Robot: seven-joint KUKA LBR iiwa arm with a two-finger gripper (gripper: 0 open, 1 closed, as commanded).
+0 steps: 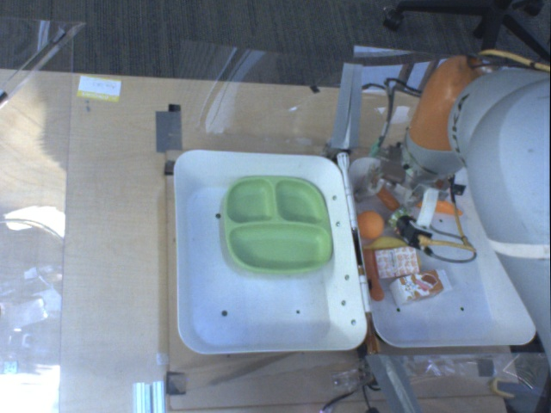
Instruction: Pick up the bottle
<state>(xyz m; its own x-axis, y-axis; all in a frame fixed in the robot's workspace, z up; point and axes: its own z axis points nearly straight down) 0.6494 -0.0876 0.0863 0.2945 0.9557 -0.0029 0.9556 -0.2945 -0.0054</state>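
Note:
A small pale, translucent container point(365, 175), possibly the bottle, lies in the far left corner of the right bin point(448, 325). My gripper point(411, 198) hangs low over the far part of that bin, just right of the container, among small items. The grey arm with its orange band point(435, 101) comes in from the right and hides much of the bin. I see nothing held.
An orange ball point(370, 224), a yellow piece point(392, 243), a red-and-white carton point(397, 263), a white carton point(417, 286) and a thin orange stick point(376, 286) crowd the right bin's left side. The left bin point(258, 317) holds a green divided plate point(277, 225).

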